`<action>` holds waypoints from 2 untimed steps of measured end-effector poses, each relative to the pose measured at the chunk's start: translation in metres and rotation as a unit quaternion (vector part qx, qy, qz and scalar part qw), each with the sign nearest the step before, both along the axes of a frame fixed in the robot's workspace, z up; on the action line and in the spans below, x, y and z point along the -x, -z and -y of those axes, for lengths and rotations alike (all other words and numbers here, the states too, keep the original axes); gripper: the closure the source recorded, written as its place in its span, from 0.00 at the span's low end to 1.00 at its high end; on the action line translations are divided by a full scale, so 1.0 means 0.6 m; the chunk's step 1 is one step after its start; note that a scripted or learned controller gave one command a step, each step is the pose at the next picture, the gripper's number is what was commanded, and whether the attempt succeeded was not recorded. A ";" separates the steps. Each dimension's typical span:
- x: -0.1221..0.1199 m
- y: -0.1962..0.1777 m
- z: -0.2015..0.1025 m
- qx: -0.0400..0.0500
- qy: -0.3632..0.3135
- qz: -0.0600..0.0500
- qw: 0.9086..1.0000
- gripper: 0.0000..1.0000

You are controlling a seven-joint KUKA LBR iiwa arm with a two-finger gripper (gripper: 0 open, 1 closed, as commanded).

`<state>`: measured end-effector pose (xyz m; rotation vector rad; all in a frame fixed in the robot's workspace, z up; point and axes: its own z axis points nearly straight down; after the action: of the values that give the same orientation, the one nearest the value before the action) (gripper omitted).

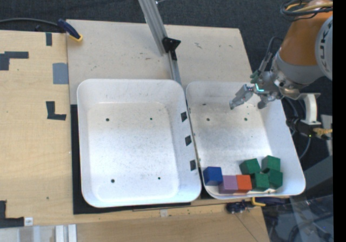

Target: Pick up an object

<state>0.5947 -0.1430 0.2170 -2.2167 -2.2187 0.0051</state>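
Plastic-looking small blocks sit clustered in the near corner of the right bin (281, 143): a blue cube (213, 175), a purple block (230, 183), an orange block (244, 182) and several green blocks (263, 172) packed touching one another against the bin's front wall. They look rigid, light and smooth-faced, with flat sides and square edges, so a grip across two opposite flat faces should hold. The blue cube stands at the end of the row with one side free, which makes it the easiest to take; the green ones are crowded, leaving little room for fingers. The pincer (250, 96) hovers over the far part of the right bin, well apart from the blocks, its fingers spread and holding nothing. Both bins are shallow, white, matte and speckled with dark marks. The left bin (86, 127) lies just beside, on a pale wooden tabletop (32, 138)
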 end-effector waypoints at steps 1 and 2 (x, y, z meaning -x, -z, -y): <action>-0.002 -0.005 0.000 0.001 -0.001 0.002 1.000 0.00; 0.005 0.103 -0.004 0.001 0.000 -0.001 1.000 0.00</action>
<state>0.5915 -0.1405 0.1553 -2.2159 -2.2184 0.0087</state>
